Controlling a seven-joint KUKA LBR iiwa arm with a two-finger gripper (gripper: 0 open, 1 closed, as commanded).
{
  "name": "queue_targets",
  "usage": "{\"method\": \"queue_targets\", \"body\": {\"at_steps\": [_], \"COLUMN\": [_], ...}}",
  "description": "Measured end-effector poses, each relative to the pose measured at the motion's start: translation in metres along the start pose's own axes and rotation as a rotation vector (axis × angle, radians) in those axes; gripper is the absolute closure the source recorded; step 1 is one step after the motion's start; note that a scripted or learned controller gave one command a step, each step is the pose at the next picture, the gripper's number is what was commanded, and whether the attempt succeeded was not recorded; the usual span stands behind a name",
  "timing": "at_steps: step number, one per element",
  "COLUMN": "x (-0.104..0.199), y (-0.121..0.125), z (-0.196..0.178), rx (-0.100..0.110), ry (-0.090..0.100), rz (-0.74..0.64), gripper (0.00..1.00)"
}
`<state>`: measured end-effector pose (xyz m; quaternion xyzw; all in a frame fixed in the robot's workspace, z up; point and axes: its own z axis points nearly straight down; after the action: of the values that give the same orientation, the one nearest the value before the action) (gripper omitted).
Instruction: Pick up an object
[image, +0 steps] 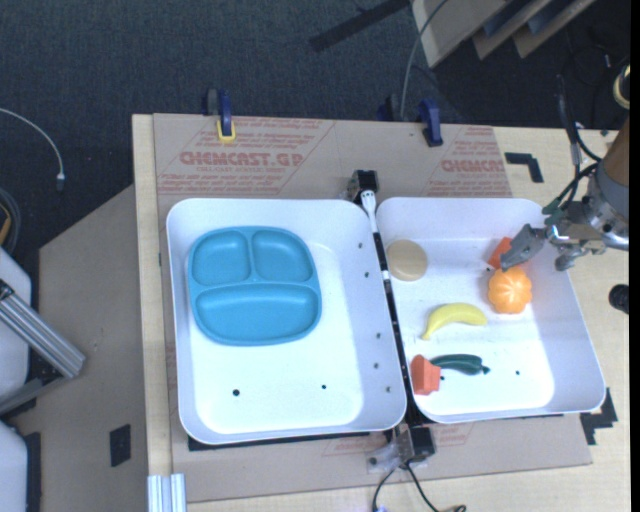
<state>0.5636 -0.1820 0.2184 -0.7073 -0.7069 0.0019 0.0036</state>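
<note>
gripper (543, 248) spread wide, empty — just above the orange (510, 291) in the right bin (560, 392)

Gripper (545, 247) hangs over the right bin (560, 385) (beside the orange (510, 292))

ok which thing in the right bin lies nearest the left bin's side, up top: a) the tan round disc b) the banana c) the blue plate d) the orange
a, the tan round disc lies in the right bin close to its left wall, while the orange lies far right.
</note>
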Motion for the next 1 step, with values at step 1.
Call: {"method": "queue_targets", "body": {"at_steps": [1], "x": [-0.0058], "y": [-0.0039], "z": [0.0457], "rx": [-0.001], "ry": [-0.001], "rz": [0.0], "gripper": [0.0]}}
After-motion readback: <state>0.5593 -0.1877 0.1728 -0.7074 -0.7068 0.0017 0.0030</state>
